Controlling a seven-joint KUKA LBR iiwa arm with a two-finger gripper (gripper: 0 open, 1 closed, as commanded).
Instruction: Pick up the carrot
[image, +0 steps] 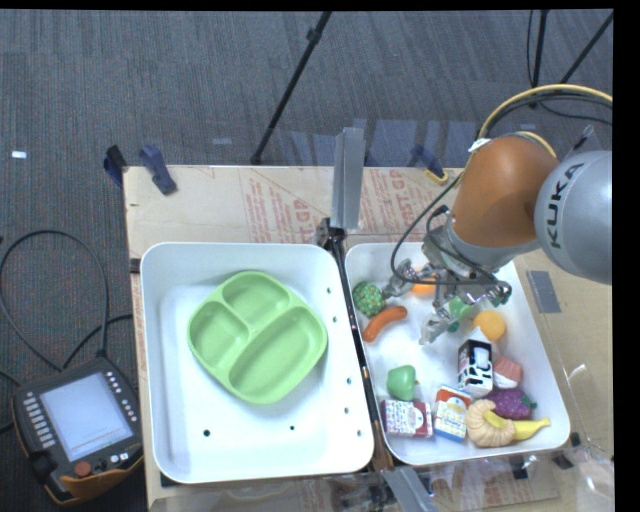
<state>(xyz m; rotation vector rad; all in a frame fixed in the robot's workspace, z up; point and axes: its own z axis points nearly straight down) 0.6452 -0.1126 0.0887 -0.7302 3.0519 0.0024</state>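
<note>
The carrot (386, 321), a short orange stick, lies slanted in the upper left part of the right bin (556, 400), beside a green leafy piece (367, 298). My gripper (441, 299) hangs low over the bin just right of the carrot, under the orange wrist band. It stands a short way off the carrot. A small orange piece (424, 289) and a green piece (456, 309) show right by the gripper; I cannot tell what they are.
Toy foods crowd the right bin: an orange ball (490, 325), a black-and-white carton (476, 366), a green pepper (402, 381), purple grapes (511, 403), a banana (523, 428), two small boxes (405, 417). The left bin (170, 400) holds a green divided plate (258, 336).
</note>
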